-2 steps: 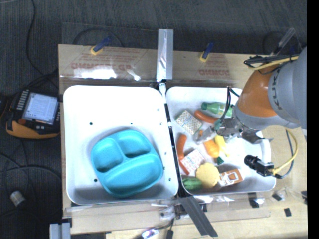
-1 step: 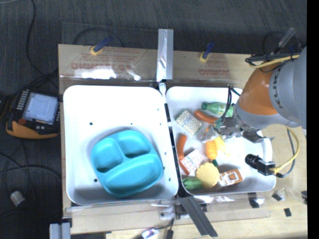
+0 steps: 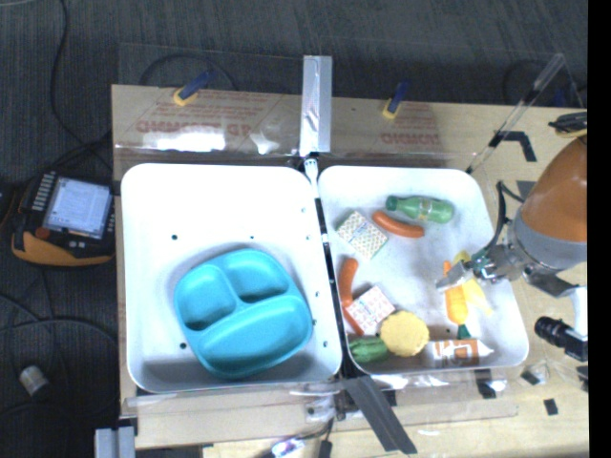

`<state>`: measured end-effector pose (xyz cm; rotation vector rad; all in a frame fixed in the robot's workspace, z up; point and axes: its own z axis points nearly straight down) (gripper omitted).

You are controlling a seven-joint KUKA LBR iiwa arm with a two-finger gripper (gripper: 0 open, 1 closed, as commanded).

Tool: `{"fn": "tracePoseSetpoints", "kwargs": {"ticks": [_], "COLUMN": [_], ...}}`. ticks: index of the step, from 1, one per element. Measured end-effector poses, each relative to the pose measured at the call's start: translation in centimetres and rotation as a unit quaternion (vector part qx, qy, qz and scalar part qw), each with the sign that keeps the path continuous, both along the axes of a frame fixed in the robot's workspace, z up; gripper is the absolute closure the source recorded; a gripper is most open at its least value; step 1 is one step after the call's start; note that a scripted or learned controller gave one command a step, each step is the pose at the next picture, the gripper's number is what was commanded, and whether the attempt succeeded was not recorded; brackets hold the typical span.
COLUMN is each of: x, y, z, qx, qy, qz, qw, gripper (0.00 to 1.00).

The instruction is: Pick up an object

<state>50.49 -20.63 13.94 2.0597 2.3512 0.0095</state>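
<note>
The right bin [image 3: 477,191] holds several small items. A green bottle [image 3: 420,208] and a red sausage [image 3: 398,225] lie at the back, with a pale checkered packet [image 3: 363,234] to their left. An orange stick [image 3: 347,279], a red-and-white checkered packet [image 3: 369,308], a yellow round piece [image 3: 404,333], a green piece [image 3: 369,350] and an orange-and-white tube [image 3: 456,352] lie along the front. My gripper [image 3: 464,271] is low at the bin's right side, just above a yellow-orange piece [image 3: 459,301]. I see nothing held in it.
The left bin [image 3: 153,218] holds a blue divided plate [image 3: 243,308]. A ridge [image 3: 325,256] separates the two bins. The arm's orange band [image 3: 563,194] stands over the bench to the right of the right bin. A handheld device [image 3: 72,213] lies left of the bench.
</note>
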Motion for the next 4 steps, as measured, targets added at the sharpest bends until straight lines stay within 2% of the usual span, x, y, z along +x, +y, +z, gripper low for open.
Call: {"fn": "tracePoseSetpoints", "kwargs": {"ticks": [1, 2, 3, 4], "x": [1.8, 0.0, 0.3, 4.9], "y": [3.1, 1.6, 6.6, 11.9], "z": [5.6, 9.9, 3.0, 8.9], "qx": [0.0033, 0.0014, 0.0034, 0.0023], "qy": [0.01, 0.01, 0.011, 0.011], "qz": [0.007, 0.104, 0.024, -0.003], "qw": [0.9999, 0.9945, 0.9996, 0.9999], "gripper": [1.0, 1.0, 1.0, 1.0]}}
